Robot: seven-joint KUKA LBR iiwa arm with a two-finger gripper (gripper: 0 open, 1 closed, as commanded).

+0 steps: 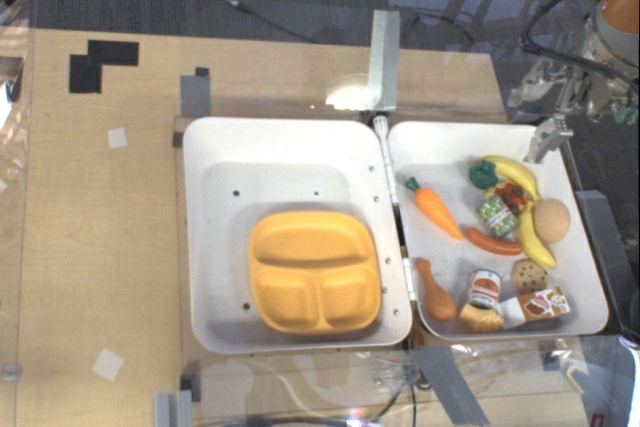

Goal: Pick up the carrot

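The carrot [437, 212], orange with a small green top, lies at a slant in the left part of the right bin [440, 140], its green end toward the upper left. My gripper [556, 123] hangs over that bin's far right corner, well up and to the right of the carrot and apart from it. Nothing is seen held in it.
Right of the carrot lie a banana [522, 205], a green vegetable [484, 175], an egg [550, 220] and a sausage [493, 242]. Nearer the front are a drumstick [433, 287], a can [484, 288] and a cookie [528, 273]. A yellow divided plate [315, 270] sits in the left bin [220, 215].
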